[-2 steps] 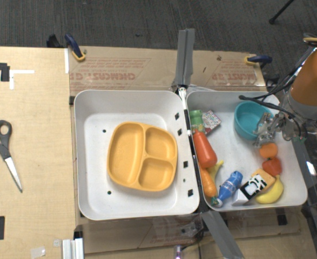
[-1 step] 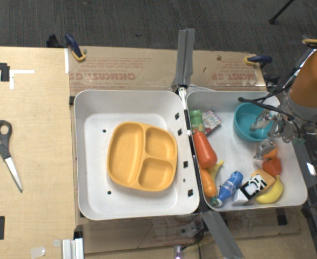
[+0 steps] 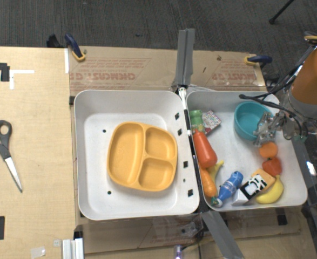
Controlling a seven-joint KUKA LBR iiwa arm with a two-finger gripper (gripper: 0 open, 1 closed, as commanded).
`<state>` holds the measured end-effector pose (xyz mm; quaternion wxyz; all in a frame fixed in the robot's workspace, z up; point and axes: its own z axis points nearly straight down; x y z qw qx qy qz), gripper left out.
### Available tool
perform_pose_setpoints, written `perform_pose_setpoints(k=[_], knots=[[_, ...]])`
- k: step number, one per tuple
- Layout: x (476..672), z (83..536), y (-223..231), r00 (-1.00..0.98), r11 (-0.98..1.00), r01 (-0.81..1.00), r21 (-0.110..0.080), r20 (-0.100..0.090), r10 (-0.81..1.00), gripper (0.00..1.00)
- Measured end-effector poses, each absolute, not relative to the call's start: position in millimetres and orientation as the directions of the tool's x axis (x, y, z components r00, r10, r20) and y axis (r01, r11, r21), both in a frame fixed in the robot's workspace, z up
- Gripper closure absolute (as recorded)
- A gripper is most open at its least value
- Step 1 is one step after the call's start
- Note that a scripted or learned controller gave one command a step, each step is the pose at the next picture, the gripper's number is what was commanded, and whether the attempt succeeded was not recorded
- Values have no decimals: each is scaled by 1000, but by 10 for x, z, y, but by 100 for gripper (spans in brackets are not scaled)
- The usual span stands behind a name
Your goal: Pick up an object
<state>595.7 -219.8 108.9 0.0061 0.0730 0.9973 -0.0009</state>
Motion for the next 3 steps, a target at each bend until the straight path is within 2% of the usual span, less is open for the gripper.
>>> perform_pose_setpoints(k=[1,2,3], knots=[[5957,1089,-2196,-989,989,146,-1,-12,146,0],[5995,985,-1978,-963,963,268,-3,-11,268,0],[5995,987,-1678,-914,915,404,0,-18,404,0]])
